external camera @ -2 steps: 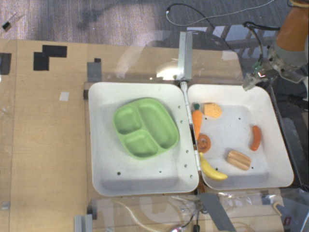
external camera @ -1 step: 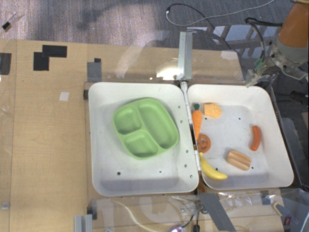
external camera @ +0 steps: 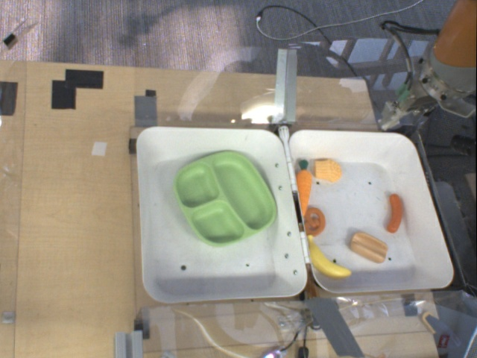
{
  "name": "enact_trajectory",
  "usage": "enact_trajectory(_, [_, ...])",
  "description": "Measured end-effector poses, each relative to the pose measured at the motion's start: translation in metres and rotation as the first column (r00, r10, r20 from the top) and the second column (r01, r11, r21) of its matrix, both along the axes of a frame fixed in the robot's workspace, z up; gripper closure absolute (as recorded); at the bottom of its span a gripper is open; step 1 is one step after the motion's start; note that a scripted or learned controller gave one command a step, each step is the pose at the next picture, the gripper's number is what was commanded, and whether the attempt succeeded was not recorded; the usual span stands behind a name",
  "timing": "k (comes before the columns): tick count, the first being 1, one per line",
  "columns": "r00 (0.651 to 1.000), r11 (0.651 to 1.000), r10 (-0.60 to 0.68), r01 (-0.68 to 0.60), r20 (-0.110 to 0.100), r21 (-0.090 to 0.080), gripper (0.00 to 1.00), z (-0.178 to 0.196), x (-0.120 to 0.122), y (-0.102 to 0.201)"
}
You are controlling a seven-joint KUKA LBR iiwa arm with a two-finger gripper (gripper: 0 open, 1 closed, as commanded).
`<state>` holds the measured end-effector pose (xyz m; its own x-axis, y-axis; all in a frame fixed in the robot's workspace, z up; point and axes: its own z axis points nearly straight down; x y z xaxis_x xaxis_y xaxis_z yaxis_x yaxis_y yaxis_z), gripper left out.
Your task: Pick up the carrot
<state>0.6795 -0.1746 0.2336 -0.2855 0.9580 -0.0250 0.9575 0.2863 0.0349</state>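
The gripper (external camera: 406, 104) hangs beyond the right bin's (external camera: 417, 274) far corner, its opening impossible to tell, the carrot (external camera: 304, 189) well left of it.

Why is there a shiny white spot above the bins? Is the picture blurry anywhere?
In the camera view, light glares off a clear sheet behind the bins; the carrot and green plate look sharp, while the arm at the top right corner is slightly soft.

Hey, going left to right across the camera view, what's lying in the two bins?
Green divided plate → carrot → bread roll → sausage. The tomato slice, corn piece and banana overlap the carrot's span, so I left them out.
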Motion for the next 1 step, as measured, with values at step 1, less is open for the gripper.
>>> enact_trajectory(1, [0.989, 0.989, -0.146, 0.146, -0.034, 0.014, 1.00, -0.0682, -0.0089, -0.0081])
